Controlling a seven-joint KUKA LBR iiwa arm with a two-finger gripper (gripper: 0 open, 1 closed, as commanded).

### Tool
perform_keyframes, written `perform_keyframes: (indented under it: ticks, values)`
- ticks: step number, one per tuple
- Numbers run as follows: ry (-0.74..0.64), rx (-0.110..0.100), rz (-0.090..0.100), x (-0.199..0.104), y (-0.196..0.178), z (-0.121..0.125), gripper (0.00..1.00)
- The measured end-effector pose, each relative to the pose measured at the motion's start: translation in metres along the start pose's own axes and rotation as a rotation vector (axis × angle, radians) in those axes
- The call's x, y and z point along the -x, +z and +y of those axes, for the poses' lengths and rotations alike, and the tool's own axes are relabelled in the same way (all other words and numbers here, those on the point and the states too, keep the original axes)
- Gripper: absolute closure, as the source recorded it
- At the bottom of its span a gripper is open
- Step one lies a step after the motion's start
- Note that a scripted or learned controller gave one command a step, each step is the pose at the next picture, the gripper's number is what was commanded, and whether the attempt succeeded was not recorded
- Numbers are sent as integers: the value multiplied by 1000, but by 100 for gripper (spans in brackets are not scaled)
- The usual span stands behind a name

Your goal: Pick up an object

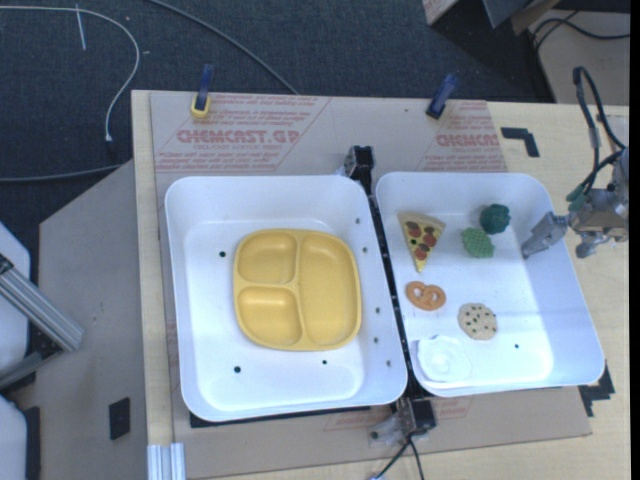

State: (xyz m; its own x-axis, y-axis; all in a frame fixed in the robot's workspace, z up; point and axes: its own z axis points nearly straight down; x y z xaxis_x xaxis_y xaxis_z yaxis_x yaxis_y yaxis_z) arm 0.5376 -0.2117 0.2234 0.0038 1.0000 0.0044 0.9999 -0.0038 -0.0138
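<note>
The right bin (560,313) holds several small toy foods. A pizza slice (422,238) lies near its left wall, with a pretzel (426,295) below it. A dark green broccoli piece (494,217) and a lighter green piece (478,242) sit toward the back. A cookie (478,320) and a white lump (441,356) lie near the front. My gripper (565,241) hovers at the bin's right rim, to the right of the green pieces. Its fingers are spread open, with nothing between them.
The left bin (200,218) carries a yellow divided plate (297,288) in its middle. Two blue clamps (203,93) (441,96) pin the cardboard sheet at the back. A black bracket (359,159) sits between the bins' far corners.
</note>
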Motion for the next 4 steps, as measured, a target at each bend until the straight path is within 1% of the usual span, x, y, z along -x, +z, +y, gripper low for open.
perform_keyframes:
  ticks: [1,2,4]
  values:
    - [-4,13,-4,-1,-7,3,0]
    - [-4,12,-3,-4,51,8,0]
    - [-4,9,-1,-3,141,4,0]
